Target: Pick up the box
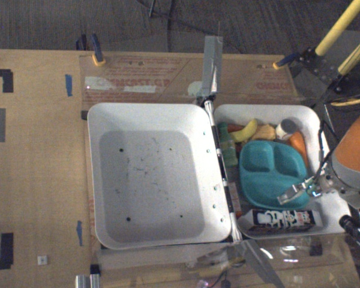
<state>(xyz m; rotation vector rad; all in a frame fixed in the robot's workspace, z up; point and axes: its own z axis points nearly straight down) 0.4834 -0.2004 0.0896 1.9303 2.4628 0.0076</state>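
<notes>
- White plastic forms the two shallow bins: the left bin [108, 125] sits beside the right bin [312, 116].
- Along the near wall of the right bin lies the box [286, 219], dark with white lettering, flat on its long side.
- Just behind the box rests a teal divided plate [270, 173].
- Beyond the plate sit a banana [245, 131], an orange carrot-like piece [298, 144] and some green blocks [228, 150].
- Reaching in from the right, the gripper [293, 192] hangs over the plate's near right edge, just above the box; its fingers look slightly parted, with nothing between them.
- The orange band [355, 152] shows at the right edge.
</notes>
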